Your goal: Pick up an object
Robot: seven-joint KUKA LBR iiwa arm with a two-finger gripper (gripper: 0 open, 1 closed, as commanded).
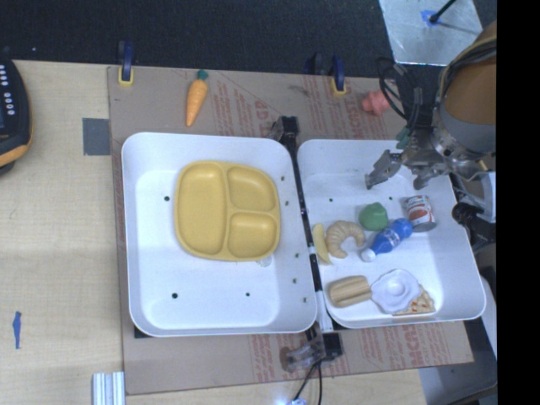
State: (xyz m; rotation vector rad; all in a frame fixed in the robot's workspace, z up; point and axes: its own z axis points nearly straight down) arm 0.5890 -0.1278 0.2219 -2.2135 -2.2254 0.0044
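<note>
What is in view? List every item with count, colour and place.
tray: 1, yellow, left bin
left bin: 1, white
right bin: 1, white
carrot: 1, orange, above left bin
pink toy: 1, above right bin
ball: 1, green, right bin
can: 1, red and silver, right bin
bottle: 1, blue, right bin
croissant: 1, tan, right bin
banana: 1, yellow, right bin's left edge
bun: 1, tan, right bin
egg: 1, white, right bin
pincer: 1, grey, over right bin, open

My gripper hangs over the right bin's far end. Nearer lie a ball, can, bottle, croissant. The left bin holds a divided plate.
</note>
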